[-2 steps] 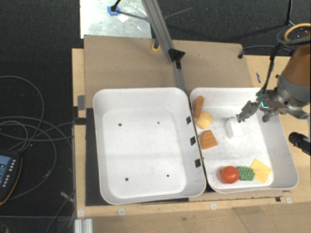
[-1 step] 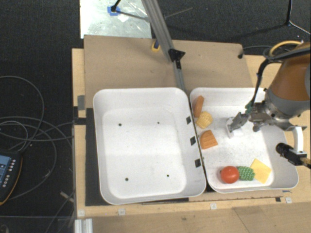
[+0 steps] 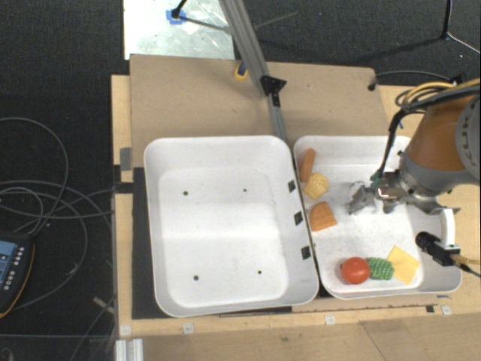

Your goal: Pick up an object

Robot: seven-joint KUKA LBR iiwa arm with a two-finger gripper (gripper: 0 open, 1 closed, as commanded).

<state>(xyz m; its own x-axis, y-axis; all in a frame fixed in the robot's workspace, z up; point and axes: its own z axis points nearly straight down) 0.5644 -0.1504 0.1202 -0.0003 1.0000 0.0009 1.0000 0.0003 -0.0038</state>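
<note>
Red tomato [image 3: 355,270], round, glossy, green piece [image 3: 380,268] beside, claw [image 3: 364,199] state unclear

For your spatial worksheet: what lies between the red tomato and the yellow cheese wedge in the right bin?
A green bumpy toy lies between the tomato and the cheese wedge, seen in the camera view.

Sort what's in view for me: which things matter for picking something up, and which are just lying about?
For the job:
gripper, over the right bin
hot dog
corn piece
orange wedge
tomato
green piece
cheese slice

Lying about:
left bin
cables on the floor
handheld controller
metal pole
</note>
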